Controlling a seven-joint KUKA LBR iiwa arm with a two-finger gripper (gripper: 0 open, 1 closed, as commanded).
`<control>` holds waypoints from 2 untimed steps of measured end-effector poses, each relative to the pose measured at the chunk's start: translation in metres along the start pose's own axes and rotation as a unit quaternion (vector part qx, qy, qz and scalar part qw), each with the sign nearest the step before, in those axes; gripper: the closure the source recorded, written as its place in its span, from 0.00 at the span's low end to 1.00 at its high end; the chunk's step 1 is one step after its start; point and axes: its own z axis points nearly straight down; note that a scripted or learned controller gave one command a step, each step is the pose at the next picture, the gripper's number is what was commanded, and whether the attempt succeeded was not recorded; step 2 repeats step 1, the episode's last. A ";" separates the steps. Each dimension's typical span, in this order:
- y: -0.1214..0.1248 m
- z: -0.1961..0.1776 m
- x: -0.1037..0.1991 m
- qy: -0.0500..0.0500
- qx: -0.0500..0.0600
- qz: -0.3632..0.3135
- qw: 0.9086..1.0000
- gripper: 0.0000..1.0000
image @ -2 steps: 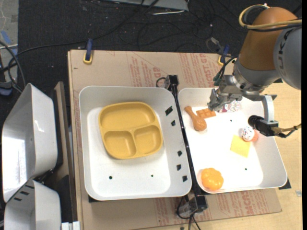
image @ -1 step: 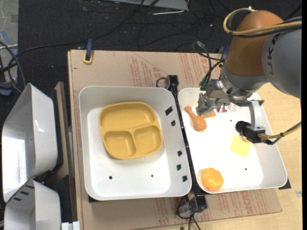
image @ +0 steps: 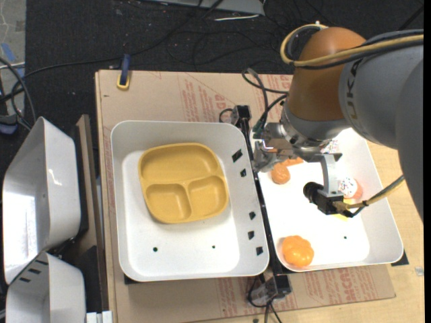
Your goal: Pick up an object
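Observation:
My gripper (image: 272, 148) hangs over the far left corner of the right bin (image: 377, 237), under the grey arm and its orange band. Just in front of it a small orange ball-like object (image: 280, 175) lies on the bin floor, and a sliver of orange (image: 293, 161) shows at the wrist's edge. A larger orange object (image: 297, 251) rests near the bin's front left. A white and pink round object (image: 349, 188) lies towards the right, partly behind the robot's own hardware. Nothing is visibly held.
The left bin (image: 135, 247) holds a yellow divided plate (image: 183, 182) in its middle. Black clips (image: 251, 215) line the wall between the two bins. White tubs (image: 37, 187) stand off the bench at the left. Cables trail behind the bench.

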 end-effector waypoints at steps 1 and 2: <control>-0.019 -0.007 0.057 0.000 -0.001 0.000 1.000 1.00; -0.019 -0.007 0.057 0.000 -0.001 0.000 1.000 1.00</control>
